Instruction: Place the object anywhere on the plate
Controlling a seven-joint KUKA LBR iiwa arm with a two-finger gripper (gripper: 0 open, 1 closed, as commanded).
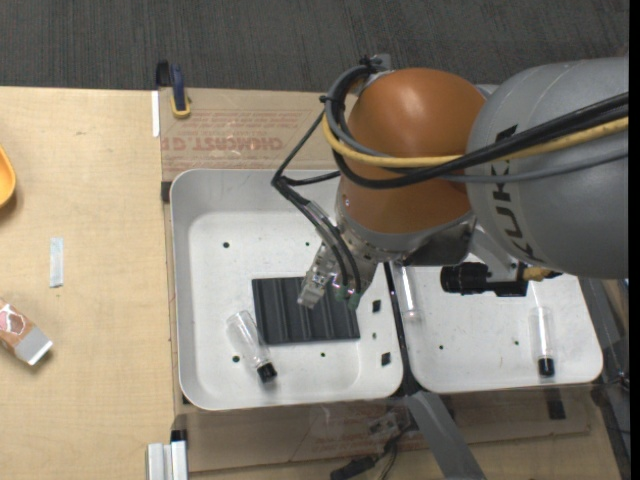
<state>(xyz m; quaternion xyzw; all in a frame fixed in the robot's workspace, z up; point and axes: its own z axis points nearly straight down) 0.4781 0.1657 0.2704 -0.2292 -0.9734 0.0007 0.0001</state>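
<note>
A black ribbed plate (300, 316) lies flat in the middle of the left bin (200, 268). A clear vial with a black cap (251, 345) lies on the bin floor just off the plate's lower left corner, apart from the gripper. My gripper (320, 288) hangs over the plate's upper right part, under the orange wrist band (405, 133). The bulky arm hides the bin's upper right area.
The right bin (500, 368) holds a clear vial with a black cap (543, 341) near its right side and another clear tube (403, 295) by its left wall. On the bench at the left lie a small wrapped item (22, 334) and a grey strip (57, 262).
</note>
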